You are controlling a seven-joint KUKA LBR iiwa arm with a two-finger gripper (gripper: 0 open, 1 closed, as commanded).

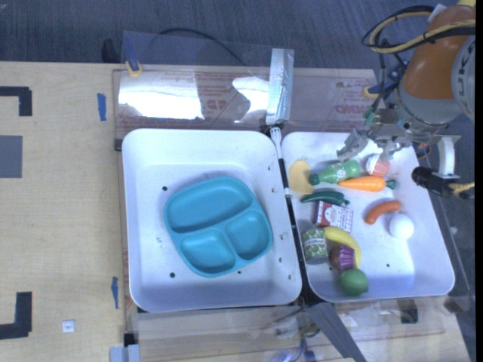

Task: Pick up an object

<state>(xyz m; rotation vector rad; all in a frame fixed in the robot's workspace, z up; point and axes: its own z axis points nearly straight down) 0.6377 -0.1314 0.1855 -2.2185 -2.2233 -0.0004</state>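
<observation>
Reaching in from the upper right of the frame, the grey arm with its orange band (436, 70) is seen above the far end of the right shallow white bin (434, 259). Its two-finger metal claw (371, 146) is held low over the upper part of that bin, its fingers spread apart, with nothing seen between them. Just below the claw, a green plastic bottle with a white cap (336, 173) is laid on its side, and an orange toy carrot (364, 185) lies just beside it, towards the lower right. A yellow rounded toy piece (299, 174) is found at the bin's upper left, near the bottle. Further down, a dark green toy pepper (325, 197) lies above a small red and white printed packet (334, 216). To the right of these, an orange-red toy sausage (381, 210) rests next to a white egg-shaped ball (401, 226). In the lower part of the bin a small green-labelled can (315, 244), a yellow toy banana (342, 239), a purple toy piece (343, 259) and a round green toy fruit (353, 280) are clustered together. The left shallow white bin (147, 202) is occupied by a teal plastic divided plate (217, 224) with three compartments. Both bins are carried by a light wooden desk (53, 202).
</observation>
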